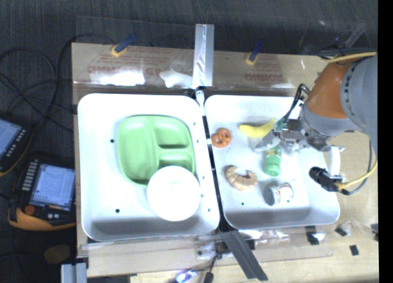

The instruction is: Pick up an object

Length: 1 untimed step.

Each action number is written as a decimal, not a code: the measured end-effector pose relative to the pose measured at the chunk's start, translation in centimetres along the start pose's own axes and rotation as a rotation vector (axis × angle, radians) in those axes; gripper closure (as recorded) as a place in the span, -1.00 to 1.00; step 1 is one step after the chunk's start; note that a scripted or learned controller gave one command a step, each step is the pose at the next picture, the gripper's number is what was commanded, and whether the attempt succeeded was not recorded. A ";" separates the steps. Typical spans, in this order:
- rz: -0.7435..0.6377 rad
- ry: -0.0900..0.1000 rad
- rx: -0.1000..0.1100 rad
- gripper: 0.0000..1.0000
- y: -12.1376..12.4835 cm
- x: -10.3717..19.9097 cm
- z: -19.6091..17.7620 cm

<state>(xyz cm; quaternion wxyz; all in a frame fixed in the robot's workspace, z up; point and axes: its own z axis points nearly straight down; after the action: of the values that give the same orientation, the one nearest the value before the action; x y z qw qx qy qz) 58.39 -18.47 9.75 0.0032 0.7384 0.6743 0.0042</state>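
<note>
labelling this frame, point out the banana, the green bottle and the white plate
yellow plastic banana (256,129), camera view, middle of its curve
small green plastic bottle (272,164), camera view, its body
round white plate (174,193), camera view, its centre

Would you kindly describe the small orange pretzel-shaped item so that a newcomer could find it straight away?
Start at the right-hand shallow white bin and go to its left wall, beside the divider between the two bins. The small orange pretzel-shaped toy lies there, left of the yellow banana and above the tan croissant. It is the only orange, round, looped item in that bin.
</note>
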 end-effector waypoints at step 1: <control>0.000 0.002 0.004 1.00 0.0 0.0 -0.6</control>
<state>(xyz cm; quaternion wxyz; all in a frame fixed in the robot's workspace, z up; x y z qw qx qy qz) 58.38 -18.44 10.40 0.0010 0.7383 0.6744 0.0036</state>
